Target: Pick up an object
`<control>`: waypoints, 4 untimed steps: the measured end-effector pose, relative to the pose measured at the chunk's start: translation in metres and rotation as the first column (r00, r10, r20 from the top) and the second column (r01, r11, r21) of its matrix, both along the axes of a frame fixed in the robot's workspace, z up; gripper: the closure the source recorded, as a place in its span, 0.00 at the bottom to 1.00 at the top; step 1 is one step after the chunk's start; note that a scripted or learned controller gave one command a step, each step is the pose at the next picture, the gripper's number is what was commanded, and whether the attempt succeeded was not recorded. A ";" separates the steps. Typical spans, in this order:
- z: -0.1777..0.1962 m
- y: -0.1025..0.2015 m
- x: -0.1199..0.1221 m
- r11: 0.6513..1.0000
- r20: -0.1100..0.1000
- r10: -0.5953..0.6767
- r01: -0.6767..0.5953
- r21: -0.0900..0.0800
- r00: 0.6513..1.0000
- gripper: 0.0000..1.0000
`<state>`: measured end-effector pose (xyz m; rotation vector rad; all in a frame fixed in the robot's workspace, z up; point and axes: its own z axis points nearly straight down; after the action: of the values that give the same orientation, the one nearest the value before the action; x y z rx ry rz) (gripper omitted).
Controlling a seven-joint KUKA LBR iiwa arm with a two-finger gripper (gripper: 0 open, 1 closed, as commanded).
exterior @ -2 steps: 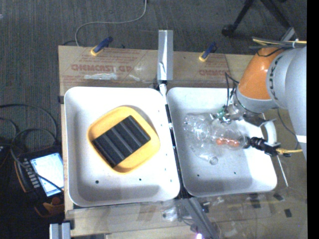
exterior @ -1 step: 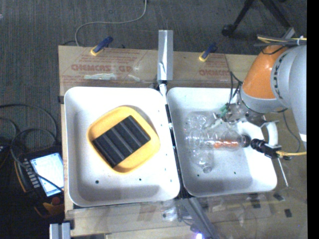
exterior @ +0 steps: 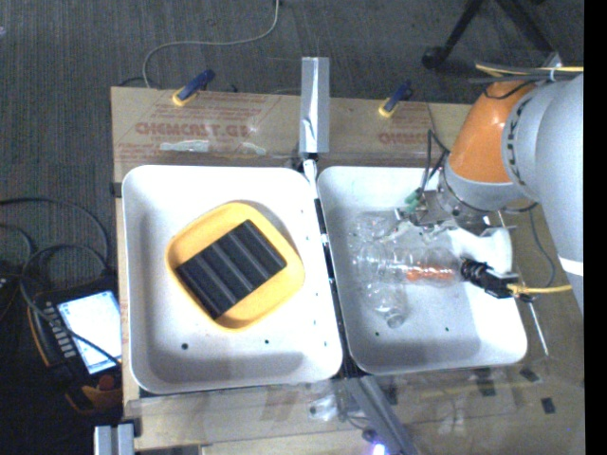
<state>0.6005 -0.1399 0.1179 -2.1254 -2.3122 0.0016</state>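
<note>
Clear bottle (exterior: 391,265) beside gripper (exterior: 424,218) (right bin).

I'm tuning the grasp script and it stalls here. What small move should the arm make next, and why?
Probably a short descent onto the clear plastic bottle in the right bin. The gripper sits at the bottle's upper right end, so it looks like the nearest target, though the wrist hides how close contact is.

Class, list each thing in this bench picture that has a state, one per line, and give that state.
Yellow tray with black ribbed insert: lying flat in the left bin.
Clear plastic bottle: on its side in the right bin, crumpled.
Pincer: low over the right bin, beside the bottle.
</note>
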 end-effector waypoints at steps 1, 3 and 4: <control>-0.026 -0.036 -0.028 0.995 0.017 0.095 -0.095 -0.003 0.995 0.00; -0.014 -0.035 -0.026 0.995 0.023 0.096 -0.096 -0.002 0.995 0.00; -0.024 -0.031 -0.038 0.963 0.021 0.268 -0.268 -0.012 0.963 0.00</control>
<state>0.5621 -0.1714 0.0937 -1.8062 -2.5966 -0.0116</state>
